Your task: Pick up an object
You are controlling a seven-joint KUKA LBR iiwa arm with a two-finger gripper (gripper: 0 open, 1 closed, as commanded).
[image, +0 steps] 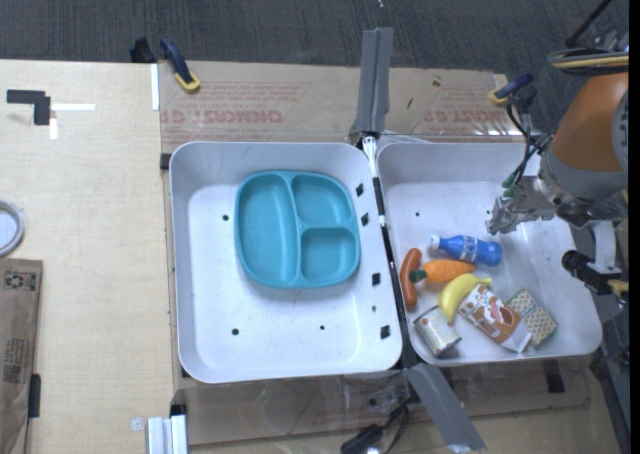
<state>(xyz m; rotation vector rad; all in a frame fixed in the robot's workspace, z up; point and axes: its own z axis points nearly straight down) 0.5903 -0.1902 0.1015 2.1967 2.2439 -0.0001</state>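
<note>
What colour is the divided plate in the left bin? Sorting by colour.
Light blue, a turquoise plate, seen in the camera view.

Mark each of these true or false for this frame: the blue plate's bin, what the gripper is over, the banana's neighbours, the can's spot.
1. The blue divided plate lies in the left bin. True.
2. The gripper is above the left bin. False: it is over the right bin, near the blue bottle.
3. The banana lies beside the carrot. True.
4. The can sits on the plate. False: it is in the right bin.
</note>
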